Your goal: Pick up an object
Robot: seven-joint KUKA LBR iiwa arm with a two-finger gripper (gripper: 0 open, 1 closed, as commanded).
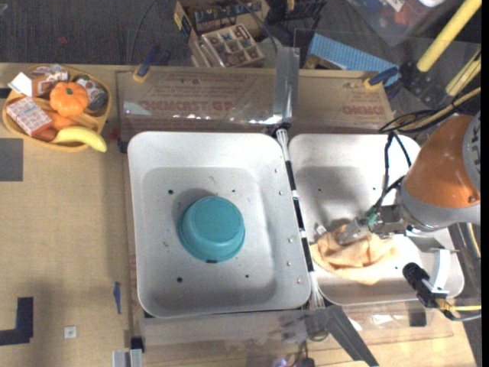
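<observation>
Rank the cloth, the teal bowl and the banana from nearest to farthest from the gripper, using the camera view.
1. Cloth, right bin, right under the gripper.
2. Teal bowl, middle of the left bin.
3. Banana, far-left basket outside the bins.

Even overhead light, soft shadows, slightly grainy

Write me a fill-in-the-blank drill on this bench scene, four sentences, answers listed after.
1. The teal bowl sits upside down in the ___ bin as the camera sees it.
2. The pincer is down at a crumpled ___ cloth in the right bin.
3. The arm wears an ___ band above its wrist.
4. In the basket at the bench's far left corner, a small pumpkin lies beside a yellow ___.

Missing words: left; tan; orange; banana
</observation>
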